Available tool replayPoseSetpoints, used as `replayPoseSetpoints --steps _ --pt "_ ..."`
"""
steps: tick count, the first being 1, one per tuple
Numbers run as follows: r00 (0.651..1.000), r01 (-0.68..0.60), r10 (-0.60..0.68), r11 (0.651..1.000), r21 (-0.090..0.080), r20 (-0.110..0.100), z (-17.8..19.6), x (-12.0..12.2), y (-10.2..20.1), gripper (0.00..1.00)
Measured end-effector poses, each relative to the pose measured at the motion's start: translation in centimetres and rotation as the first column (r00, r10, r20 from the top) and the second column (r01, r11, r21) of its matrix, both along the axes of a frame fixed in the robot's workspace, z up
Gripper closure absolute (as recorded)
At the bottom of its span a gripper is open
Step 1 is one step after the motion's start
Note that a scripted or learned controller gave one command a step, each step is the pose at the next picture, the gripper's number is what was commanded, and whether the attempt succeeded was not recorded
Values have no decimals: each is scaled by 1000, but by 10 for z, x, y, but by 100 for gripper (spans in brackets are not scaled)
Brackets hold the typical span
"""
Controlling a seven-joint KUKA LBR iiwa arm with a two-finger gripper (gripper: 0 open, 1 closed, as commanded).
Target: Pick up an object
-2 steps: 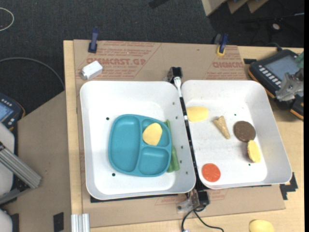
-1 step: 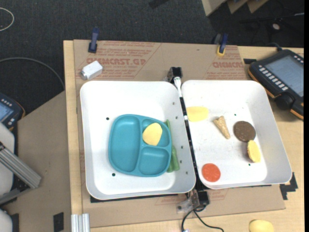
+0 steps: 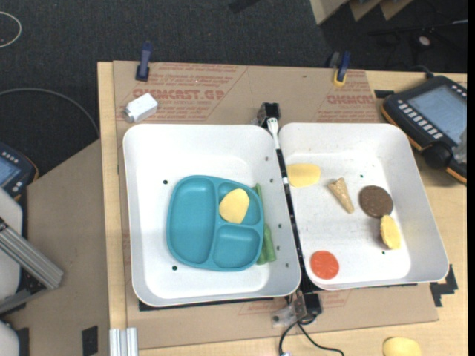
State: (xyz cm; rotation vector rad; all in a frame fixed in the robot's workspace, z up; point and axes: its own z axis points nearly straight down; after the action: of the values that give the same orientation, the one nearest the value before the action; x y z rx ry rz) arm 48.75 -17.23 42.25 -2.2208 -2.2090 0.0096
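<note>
The left bin (image 3: pixel 141 199) holds a teal divided plate (image 3: pixel 197 225). A yellow lump (image 3: pixel 234 206) lies in the plate's back right compartment. A green strip (image 3: pixel 266 239) lies against the plate's right edge. In the right bin (image 3: pixel 404 154) a yellow piece (image 3: pixel 303 174) rests by the left wall. A tan wedge (image 3: pixel 342 194) lies near the middle, and a brown disc (image 3: pixel 375 201) sits to its right. Just in front of the disc is a small yellow piece (image 3: pixel 390 233). A red-orange disc (image 3: pixel 324 265) sits near the front wall.
A teach pendant (image 3: pixel 430 117) lies on the bench at the back right. A small white box (image 3: pixel 141 107) sits behind the left bin. Two clamps (image 3: pixel 143 63) (image 3: pixel 341 68) grip the board's far edge. A yellow object (image 3: pixel 401 346) lies at the front right, outside the bins.
</note>
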Motion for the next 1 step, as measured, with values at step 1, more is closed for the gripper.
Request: replayPoseSetpoints --steps 1 --pt "1000 -7 8 1000 -8 27 120 23 4 100"
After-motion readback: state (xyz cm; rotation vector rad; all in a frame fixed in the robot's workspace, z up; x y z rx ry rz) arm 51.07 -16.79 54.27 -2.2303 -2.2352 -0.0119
